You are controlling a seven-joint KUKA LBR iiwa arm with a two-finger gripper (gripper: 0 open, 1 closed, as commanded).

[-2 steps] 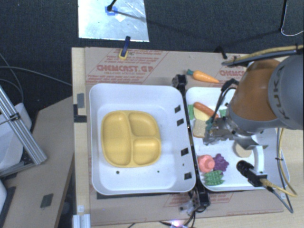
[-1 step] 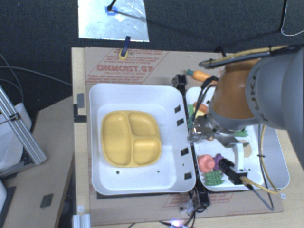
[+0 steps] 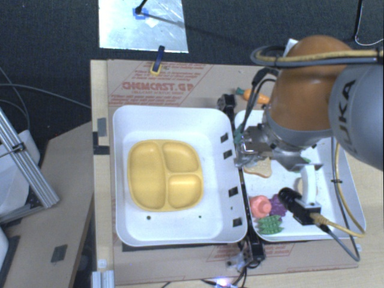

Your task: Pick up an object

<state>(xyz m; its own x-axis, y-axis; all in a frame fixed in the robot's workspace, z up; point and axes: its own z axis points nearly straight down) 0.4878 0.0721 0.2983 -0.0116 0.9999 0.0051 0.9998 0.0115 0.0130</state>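
So far nothing looks lifted: the gripper hovers low, its state impossible to tell, with the toast piece just below it, ungrasped.

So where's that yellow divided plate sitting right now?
The yellow divided plate lies in the middle of the left white bin, apart from the toy food in the right bin under the arm.

Divided plate in left bin, toys in right bin, arm above right bin
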